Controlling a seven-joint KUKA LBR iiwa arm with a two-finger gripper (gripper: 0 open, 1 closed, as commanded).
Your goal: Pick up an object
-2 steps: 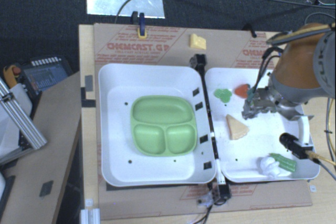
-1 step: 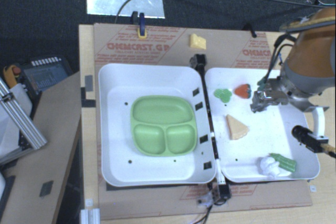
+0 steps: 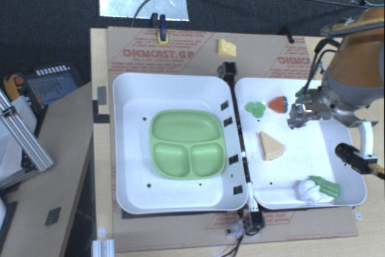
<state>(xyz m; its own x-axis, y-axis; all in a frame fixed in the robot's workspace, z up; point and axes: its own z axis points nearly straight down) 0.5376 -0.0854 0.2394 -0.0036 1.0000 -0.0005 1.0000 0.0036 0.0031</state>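
The gripper (image 3: 299,117), its grasp impossible to judge, is poised in the right bin (image 3: 355,189) just beside the strawberry (image 3: 277,104), which could be nudged aside by an off-centre descent.

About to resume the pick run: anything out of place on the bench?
Yes: a yellow cheese-like piece lies on the cardboard behind the bins, outside both. The other items sit in the right bin; the green tray sits squarely in the left bin.
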